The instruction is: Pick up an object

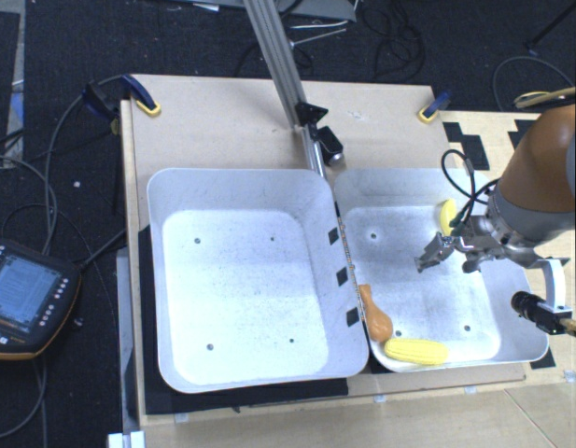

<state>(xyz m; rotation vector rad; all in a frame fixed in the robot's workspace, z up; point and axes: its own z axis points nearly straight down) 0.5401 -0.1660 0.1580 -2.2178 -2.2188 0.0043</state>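
In the camera view, the hand (448,253) hovers over the right bin (400,189), fingers spread apart and gripping nothing. A yellow object (446,217) lies just behind the hand. A corn cob (417,351) rests at this bin's near edge, with an orange-brown piece (374,316) beside it.
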